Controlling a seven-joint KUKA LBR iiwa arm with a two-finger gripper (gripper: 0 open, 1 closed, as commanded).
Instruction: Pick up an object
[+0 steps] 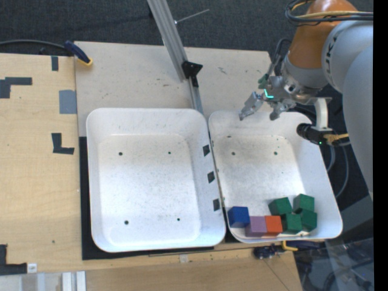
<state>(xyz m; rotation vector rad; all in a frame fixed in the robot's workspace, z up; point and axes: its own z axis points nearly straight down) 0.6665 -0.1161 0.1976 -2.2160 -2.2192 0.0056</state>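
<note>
You are looking down on a pale wooden worktop (139, 80) with two shallow white bins on it, side by side. Take the right bin (315, 162) as your landmark. The left bin (97, 162) sits right against its left side, with their rims touching.

The blocks are all bunched up in the near corner of the right bin, against its near wall. A blue block (238, 216) is at the left end of the bunch. Just beside it lies a purple block (258, 225), and next to that an orange block (273, 224). Some green blocks (294, 212) are piled at the right end, close to the bin's right wall.

The arm (339, 47) comes in from the right, grey with an orange band. Its gripper (259, 107) hangs over the far rim of the right bin, well apart from the blocks. The two fingers (248, 110) are spread apart, and you can see nothing between them.

A grey metal bar (170, 32) slants across the worktop beyond the bins, and its low end reaches the far corner where the two bins meet.
</note>
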